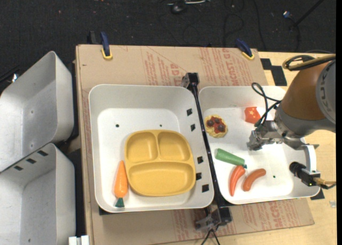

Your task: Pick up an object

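Hand over right bin, no object taken yet.

Hand (260, 139) hung low in the right bin (278, 193), finger state not discernible from above. Candidates lay loose on the bin floor: red piece (252, 114) at its 11 o'clock, green pepper (230, 157), red pepper (235, 179) and sausage (253, 179) near 7 o'clock, tart (216, 125) at 9 o'clock. Spacing probably eases a clean grasp. Left bin (101, 132) held yellow tray (159, 162) and carrot (121, 181).
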Tool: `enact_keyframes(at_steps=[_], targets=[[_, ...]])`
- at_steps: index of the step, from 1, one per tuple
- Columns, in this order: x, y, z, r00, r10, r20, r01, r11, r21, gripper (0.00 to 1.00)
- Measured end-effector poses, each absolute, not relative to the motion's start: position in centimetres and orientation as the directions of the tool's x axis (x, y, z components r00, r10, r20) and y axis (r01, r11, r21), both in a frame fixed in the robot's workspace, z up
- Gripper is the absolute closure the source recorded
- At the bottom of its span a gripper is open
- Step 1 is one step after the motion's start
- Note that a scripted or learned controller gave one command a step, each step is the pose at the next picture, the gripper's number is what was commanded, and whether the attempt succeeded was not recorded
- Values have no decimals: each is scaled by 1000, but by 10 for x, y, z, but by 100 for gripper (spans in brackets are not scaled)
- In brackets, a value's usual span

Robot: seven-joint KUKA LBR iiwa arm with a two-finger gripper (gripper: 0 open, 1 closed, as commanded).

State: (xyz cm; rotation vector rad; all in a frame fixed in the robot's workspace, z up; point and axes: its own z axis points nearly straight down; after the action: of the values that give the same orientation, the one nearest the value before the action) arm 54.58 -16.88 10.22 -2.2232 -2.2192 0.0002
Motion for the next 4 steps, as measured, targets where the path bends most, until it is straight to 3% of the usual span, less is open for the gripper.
enact_keyframes(at_steps=[3,4], targets=[[568,-161,250,-4,1000,-2,1000,4,6,100],[566,-109,253,-8,1000,1,1000,8,0,100]])
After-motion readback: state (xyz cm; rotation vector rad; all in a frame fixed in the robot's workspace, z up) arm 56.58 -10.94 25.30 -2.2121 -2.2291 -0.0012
